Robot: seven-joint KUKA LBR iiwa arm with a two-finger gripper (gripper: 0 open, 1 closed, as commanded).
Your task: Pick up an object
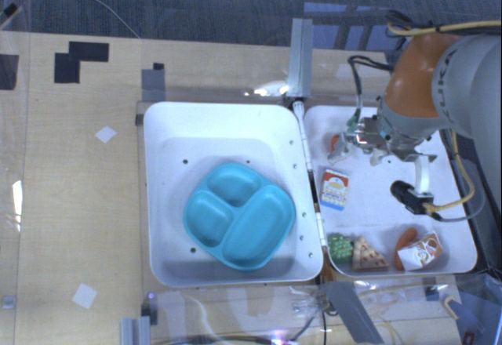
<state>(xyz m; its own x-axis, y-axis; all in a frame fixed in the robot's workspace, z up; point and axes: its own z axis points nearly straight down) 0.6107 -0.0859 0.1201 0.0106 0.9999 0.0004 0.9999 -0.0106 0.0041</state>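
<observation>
The grey arm with its orange band (416, 81) hangs over the back of the right bin (463, 257). My gripper (367, 141) points down near the bin's back left corner, right beside a small orange-red object (337, 144). A red and white carton (335, 189) lies just in front of it. Along the bin's front lie a green object (340, 245), a pizza-slice toy (366, 256), an orange sausage-like piece (407, 238) and a white and orange packet (424, 253).
The left bin (169, 132) holds a blue divided plate (239, 214). A metal divider (310, 179) runs between the bins. A black fitting with a yellow cable (413, 196) hangs from the arm over the right bin's middle.
</observation>
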